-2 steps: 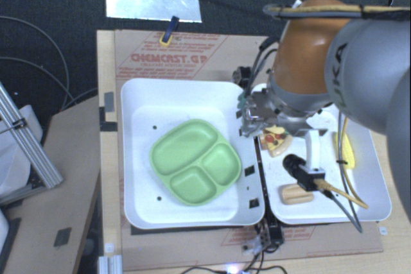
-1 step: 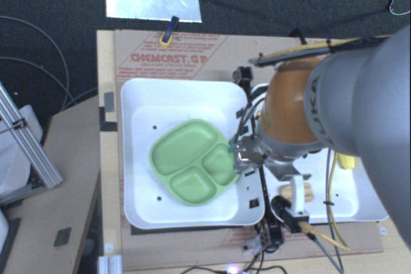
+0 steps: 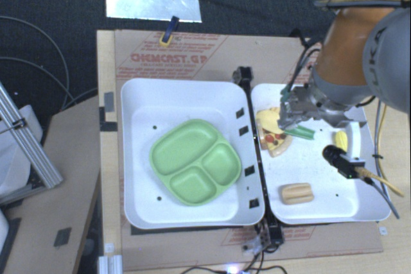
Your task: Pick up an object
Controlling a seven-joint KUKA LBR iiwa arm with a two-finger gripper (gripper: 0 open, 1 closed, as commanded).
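Where the tool [image 3: 290,117] is set over the pizza slice [image 3: 273,138] at the right bin's [image 3: 331,194] 9 o'clock edge, its opening cannot be judged; bare floor is seen at 5 o'clock.

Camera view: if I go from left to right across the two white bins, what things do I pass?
green divided plate → toy pizza slice → tan bread roll
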